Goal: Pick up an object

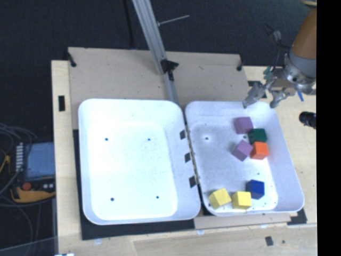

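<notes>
Gripper [262,97]: fingers spread apart, nothing between them, poised over the far rim of the right bin [285,159].
Nearest blocks: a purple block [243,125] just below the gripper, then a green block [258,135] touching an orange block [260,150], with a second purple block [242,150] beside the orange.
Farther blocks: a blue block [256,188] and two yellow blocks [219,198] [241,199] at the bin's near edge.
Left bin [88,143]: well left of the gripper.
Writing: none legible.
</notes>
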Tool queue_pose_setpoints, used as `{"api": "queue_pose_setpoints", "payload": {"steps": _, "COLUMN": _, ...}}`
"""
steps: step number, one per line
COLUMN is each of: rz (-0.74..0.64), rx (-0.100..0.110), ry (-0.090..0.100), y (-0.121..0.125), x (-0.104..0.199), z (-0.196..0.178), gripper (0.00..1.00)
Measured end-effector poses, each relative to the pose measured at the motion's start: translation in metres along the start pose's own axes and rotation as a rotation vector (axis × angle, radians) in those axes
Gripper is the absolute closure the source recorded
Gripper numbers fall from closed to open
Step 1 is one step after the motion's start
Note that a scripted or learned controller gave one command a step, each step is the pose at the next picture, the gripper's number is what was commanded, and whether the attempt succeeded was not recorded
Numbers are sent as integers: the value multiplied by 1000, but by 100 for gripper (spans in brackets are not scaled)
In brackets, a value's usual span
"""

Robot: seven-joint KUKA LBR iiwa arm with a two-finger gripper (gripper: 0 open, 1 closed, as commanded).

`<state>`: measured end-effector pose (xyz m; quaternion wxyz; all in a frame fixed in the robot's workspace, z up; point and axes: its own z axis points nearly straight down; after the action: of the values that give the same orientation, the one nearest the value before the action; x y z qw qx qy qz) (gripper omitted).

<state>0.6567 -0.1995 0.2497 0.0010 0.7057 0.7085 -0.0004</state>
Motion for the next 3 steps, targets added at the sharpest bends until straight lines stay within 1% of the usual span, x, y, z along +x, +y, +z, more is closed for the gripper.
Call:
{"api": "queue_pose_setpoints", "payload": {"steps": 1, "rz": -3, "rx": 1, "ry": 0, "y": 0, "x": 0, "z": 0, "gripper": 0}}
{"api": "queue_pose_setpoints", "payload": {"steps": 2, "rz": 2, "rx": 4, "ry": 1, "y": -5, "x": 1, "z": 43, "gripper": 0}}
{"api": "queue_pose_setpoints", "payload": {"steps": 3, "rz": -1, "rx": 3, "ry": 1, "y": -1, "x": 8, "z": 91, "gripper": 0}}
